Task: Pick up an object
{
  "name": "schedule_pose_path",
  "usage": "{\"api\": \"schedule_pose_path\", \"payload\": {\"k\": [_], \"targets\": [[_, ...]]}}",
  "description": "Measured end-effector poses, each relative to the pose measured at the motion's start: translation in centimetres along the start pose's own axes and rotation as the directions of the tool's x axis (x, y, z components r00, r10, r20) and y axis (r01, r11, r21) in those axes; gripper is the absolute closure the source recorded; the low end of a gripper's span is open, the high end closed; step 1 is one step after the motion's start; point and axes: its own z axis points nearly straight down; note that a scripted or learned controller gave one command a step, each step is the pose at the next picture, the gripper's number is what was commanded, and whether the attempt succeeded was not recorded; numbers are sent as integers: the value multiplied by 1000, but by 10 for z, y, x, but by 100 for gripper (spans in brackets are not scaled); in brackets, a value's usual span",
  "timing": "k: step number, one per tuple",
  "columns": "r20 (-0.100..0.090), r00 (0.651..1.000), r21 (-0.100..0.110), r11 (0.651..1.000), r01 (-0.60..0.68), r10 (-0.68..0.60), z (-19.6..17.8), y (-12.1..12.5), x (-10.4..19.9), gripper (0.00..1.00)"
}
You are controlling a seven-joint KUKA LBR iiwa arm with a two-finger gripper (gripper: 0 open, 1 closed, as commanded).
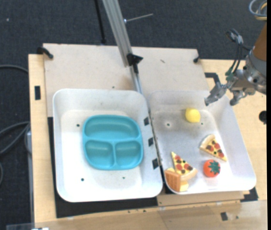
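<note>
**Hand open above the right bin, toys untouched**

Nearest the camera, at the lower edge of the right bin (231,143), lies a pizza slice (180,170) with pepperoni dots, its thick crust end resting against the bin's lower left corner. Just to its right sits a red tomato (211,168) with a green top, apart from the slice. Above the tomato, a second, smaller pizza slice (213,147) lies near the bin's right wall. Higher still, toward the upper middle of that bin, a yellow ball (192,115) rests alone on the white floor.

The hand (225,96) hangs at the upper right of the frame, over the bin's upper right corner. Its two dark fingers are spread apart with nothing between them; the left fingertip is up and to the right of the yellow ball, not touching it. The arm (257,56) enters from the right edge of the frame.

The left bin (68,128) holds a blue divided tray (112,142), lying flat in its middle with three compartments. A slanted metal rail (118,28) runs from the top of the frame down to the gap between the bins. Both bins sit on the tan counter (102,66).
</note>
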Motion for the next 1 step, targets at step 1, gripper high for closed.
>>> {"api": "schedule_pose_path", "payload": {"k": [1], "targets": [[0,1000,0,1000,1,-1,0,0,0,0]]}}
